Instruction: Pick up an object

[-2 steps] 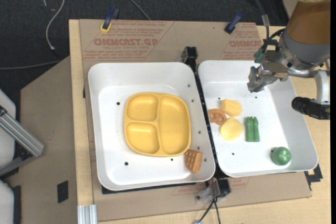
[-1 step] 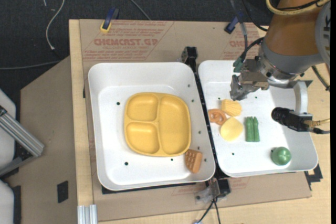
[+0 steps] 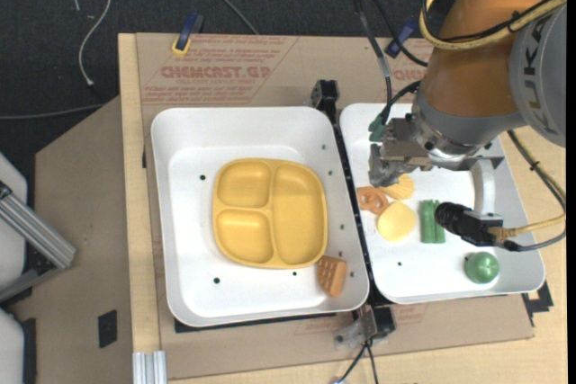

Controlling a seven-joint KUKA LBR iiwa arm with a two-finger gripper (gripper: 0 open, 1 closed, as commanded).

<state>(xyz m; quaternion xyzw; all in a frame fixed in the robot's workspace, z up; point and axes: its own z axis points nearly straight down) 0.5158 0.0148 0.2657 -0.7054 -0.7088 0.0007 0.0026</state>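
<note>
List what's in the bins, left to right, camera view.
Yellow divided plate → brown block → orange piece → pale yellow round piece → green block → green ball.

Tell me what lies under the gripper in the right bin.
Below the gripper lie orange pieces and a pale yellow round object on the right bin. The arm covers the bin's far part.
</note>
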